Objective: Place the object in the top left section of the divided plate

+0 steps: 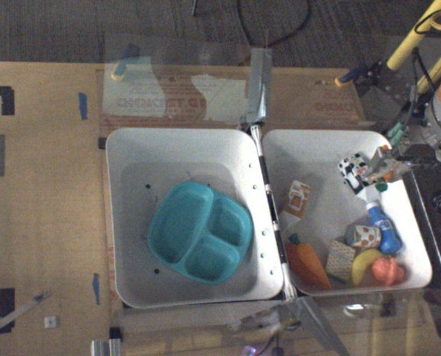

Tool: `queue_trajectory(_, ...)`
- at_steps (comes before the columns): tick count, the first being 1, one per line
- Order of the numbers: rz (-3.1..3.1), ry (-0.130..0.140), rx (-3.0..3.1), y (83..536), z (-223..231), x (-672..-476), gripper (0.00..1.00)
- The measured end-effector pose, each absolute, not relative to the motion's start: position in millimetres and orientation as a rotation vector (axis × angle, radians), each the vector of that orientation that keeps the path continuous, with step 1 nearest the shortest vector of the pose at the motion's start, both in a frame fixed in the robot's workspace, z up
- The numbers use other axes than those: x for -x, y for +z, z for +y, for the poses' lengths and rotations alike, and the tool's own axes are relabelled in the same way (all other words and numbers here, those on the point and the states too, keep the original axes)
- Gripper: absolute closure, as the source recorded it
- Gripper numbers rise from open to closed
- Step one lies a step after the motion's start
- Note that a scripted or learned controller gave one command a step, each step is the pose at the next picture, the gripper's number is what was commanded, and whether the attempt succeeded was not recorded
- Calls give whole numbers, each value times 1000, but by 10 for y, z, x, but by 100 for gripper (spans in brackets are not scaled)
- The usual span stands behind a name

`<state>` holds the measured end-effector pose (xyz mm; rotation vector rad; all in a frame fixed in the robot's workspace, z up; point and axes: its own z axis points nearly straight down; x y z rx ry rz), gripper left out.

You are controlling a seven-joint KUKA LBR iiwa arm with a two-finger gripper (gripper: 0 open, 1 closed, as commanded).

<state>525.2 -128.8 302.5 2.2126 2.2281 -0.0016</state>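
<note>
A teal divided plate [199,231] lies tilted in the left white bin [131,154], with one large section and two smaller ones. My gripper [359,172] hangs over the upper right part of the right bin [320,143], reaching in from the right. It is well apart from the plate. Below it in the right bin lie a blue bottle [384,229], a small patterned box [363,236], a banana [364,265], a pinkish-red fruit [388,271], a tan block [340,259], an orange carrot [307,265] and a small white-and-orange carton [297,199].
A metal divider [268,213] separates the two bins. Yellow poles [420,28] and cables stand at the upper right behind the right bin. A brown bench surface [42,199] with tape marks lies left of the bins.
</note>
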Motion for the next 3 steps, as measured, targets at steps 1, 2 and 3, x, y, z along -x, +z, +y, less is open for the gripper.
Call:
queue_trajectory(1, 2328, -2, -2111, 2035, -761, -5723, 100)
queue_trajectory(2, 2409, -2, -2020, 1842, -158, -5689, 100)
queue_trajectory(3, 2522, -3, -1878, 1843, 691, -5378, 100)
